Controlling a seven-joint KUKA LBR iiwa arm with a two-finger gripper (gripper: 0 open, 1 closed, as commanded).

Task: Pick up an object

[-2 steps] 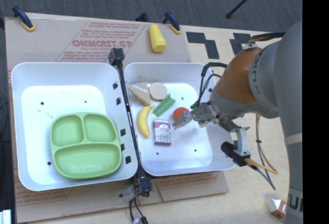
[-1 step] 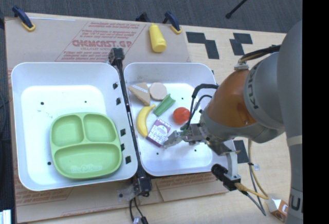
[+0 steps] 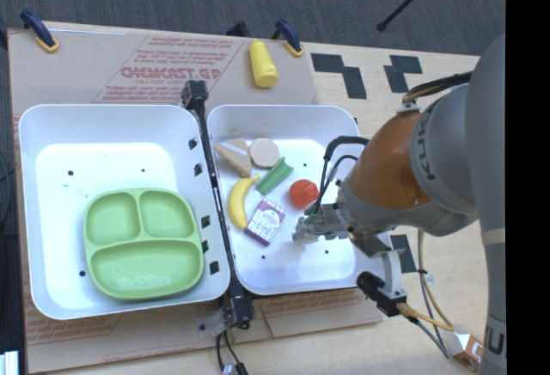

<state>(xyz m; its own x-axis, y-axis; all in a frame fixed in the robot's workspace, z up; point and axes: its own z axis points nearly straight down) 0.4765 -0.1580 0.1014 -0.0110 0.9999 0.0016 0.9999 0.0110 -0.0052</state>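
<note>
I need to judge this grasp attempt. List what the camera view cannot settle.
- Gripper: blurred and partly under the arm's wrist; its state is unreadable.
- Purple carton: its print is too small to read.
- Right bin: the arm covers its right wall.
- Green divided plate: its embossed lettering is too faint to read.

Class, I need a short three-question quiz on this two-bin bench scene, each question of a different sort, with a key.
1. True or false: the green three-compartment plastic plate lies in the left white bin.
2. Which item lies nearest the end effector? A) yellow toy banana B) red round toy tomato C) yellow cylinder on the cardboard
3. Fill in: the small purple-and-white carton lies in the ____ white bin.

Key: 1 true; 2 B; 3 right.
</note>
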